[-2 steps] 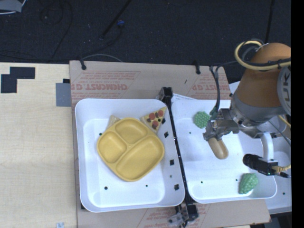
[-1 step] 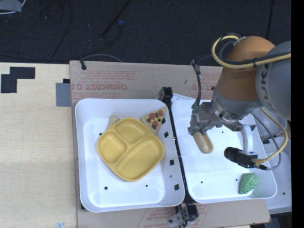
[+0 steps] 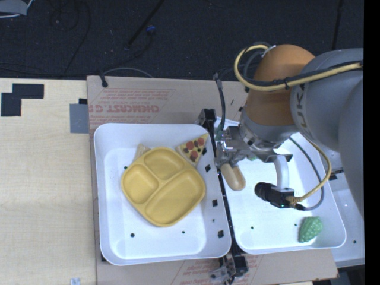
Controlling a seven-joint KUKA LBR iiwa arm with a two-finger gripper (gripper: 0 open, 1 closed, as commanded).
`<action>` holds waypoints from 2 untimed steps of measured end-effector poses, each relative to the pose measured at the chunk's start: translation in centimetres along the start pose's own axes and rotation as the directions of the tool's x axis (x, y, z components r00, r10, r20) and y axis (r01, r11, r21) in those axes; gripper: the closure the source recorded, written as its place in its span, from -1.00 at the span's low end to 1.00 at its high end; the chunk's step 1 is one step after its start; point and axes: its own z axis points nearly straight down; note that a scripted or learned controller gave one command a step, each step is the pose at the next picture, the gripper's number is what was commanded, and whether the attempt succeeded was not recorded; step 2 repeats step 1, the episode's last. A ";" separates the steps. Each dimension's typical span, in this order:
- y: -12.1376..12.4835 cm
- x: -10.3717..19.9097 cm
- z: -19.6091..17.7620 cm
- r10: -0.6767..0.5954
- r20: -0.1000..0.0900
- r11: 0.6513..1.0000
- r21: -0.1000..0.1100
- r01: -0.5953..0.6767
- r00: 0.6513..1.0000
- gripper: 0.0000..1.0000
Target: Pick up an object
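While the arm (image 3: 320, 100) leans in over the right bin (image 3: 332, 230), the task looks to be at the approach or grasp step, with nothing yet lifted clear of the bin floor. The gripper (image 3: 228, 156) hangs low at the left wall of that bin, just beside the divider between the two bins. A tan, bun-shaped object (image 3: 233, 177) lies directly under and slightly in front of it, touching or nearly touching the tool; the wrist hides the upper end of the piece, so how the hand stands and whether it has any hold on the object cannot be told from this slanted view.

If the tan object is the target, the next move probably calls for a firm close around its narrow width and then a straight lift, since it sits close against the bin wall and could be pushed aside instead of caught.

A green, knobbly object (image 3: 310, 229) rests well apart, in the near right corner of the same bin. In the left bin (image 3: 113, 230) a yellow divided plate (image 3: 163, 186) lies flat, with a pizza-slice toy (image 3: 195, 148) just beyond its far edge.
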 end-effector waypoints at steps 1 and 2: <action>1.7 4.9 -0.9 -0.001 -0.001 1.000 -0.002 0.001 1.000 1.00; 1.7 4.9 -0.9 -0.001 -0.001 1.000 -0.002 0.001 1.000 1.00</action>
